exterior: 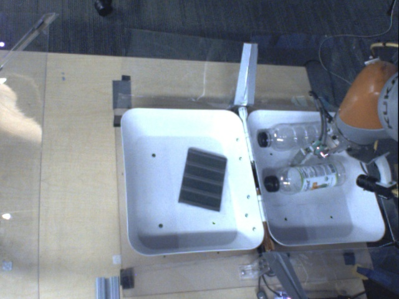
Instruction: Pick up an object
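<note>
ribbed pad [203,179] in left bin [134,167], two bottles [305,178] right

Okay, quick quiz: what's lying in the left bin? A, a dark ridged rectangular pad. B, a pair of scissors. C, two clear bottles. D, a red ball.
A: a dark ridged pad lies alone on the floor of the left bin, while the two clear bottles lie in the right bin.

Pale wooden bench [75,185], two white bins side by side: left bin [140,167], right bin [361,220]
</note>
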Action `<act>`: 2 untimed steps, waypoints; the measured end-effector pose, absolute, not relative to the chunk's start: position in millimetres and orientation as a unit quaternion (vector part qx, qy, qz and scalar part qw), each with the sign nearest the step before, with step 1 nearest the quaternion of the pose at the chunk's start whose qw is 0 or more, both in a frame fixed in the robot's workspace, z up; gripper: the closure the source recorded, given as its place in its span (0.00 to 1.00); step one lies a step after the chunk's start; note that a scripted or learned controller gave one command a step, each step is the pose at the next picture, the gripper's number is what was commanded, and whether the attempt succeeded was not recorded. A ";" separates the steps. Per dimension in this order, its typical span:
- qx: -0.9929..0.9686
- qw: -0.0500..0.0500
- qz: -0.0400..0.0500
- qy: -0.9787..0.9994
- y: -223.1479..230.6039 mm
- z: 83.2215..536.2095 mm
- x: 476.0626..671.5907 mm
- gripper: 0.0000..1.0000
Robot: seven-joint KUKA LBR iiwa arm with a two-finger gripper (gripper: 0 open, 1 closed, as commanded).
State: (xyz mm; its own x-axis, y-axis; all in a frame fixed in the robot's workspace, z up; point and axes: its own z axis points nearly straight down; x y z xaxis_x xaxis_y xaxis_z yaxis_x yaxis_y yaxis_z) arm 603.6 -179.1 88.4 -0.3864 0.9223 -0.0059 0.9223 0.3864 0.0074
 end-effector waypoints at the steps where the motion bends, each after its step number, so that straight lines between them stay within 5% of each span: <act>1: 0.533 -0.022 -0.016 0.845 -174.1 86.1 622.7 0.00; 2: 0.473 -0.008 -0.006 0.881 -131.8 117.9 618.0 0.00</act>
